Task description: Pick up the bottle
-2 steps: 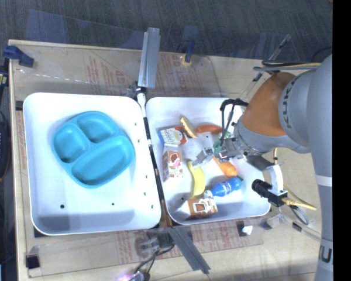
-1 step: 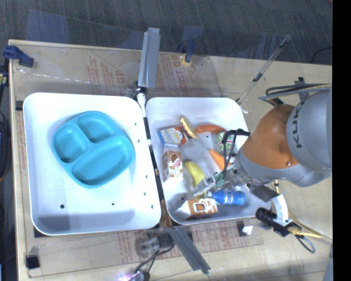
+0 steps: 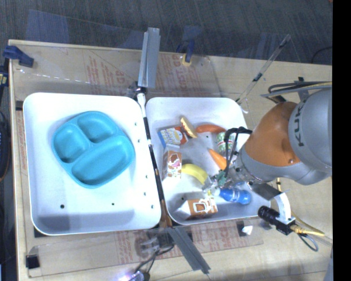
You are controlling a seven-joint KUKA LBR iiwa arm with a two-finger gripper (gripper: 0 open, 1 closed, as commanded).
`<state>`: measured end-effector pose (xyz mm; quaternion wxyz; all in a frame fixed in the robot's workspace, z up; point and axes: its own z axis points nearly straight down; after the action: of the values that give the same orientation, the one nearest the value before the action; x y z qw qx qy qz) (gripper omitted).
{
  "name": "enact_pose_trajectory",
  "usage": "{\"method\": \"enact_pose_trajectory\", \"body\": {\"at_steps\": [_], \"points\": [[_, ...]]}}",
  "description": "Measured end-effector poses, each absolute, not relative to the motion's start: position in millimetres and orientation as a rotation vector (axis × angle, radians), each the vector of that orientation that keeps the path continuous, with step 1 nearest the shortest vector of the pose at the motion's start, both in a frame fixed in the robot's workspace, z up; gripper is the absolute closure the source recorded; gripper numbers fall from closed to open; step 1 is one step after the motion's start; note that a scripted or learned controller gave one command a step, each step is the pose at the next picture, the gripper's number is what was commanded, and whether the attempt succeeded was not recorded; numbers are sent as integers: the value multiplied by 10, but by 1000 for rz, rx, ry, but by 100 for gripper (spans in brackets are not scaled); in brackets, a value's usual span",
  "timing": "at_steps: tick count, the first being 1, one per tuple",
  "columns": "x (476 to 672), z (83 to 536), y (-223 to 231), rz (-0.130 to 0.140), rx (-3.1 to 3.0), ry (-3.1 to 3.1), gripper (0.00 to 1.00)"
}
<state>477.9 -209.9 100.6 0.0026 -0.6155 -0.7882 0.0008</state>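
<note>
The bottle point(image 3: 235, 196) is blue with a pale neck and lies on its side near the front right corner of the right bin point(image 3: 181, 215). My gripper point(image 3: 221, 179) comes down from the grey arm with the orange band point(image 3: 268, 145), right at the bottle's neck end. The wrist hides the contact, so whether it touches the bottle is unclear.
Around the bottle lie a banana point(image 3: 193, 172), a small carton point(image 3: 172, 165), an orange-and-white box point(image 3: 203, 206), a carrot-like piece point(image 3: 216, 156), a snack packet point(image 3: 172, 135) and a green can point(image 3: 224, 139). The left bin point(image 3: 41, 204) holds a blue divided plate point(image 3: 93, 148).
</note>
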Motion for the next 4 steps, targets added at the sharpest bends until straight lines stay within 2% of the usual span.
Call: {"method": "enact_pose_trajectory", "body": {"at_steps": [1, 2, 3, 4], "points": [[5074, 2319, -2102, 0, -1933, -2478, 100], [5073, 2318, -2101, 0, -1933, -2478, 0], [4761, 1174, -2100, 2, -1815, -2558, 0], [4770, 1272, -2100, 3, -1809, -2562, 100]]}}
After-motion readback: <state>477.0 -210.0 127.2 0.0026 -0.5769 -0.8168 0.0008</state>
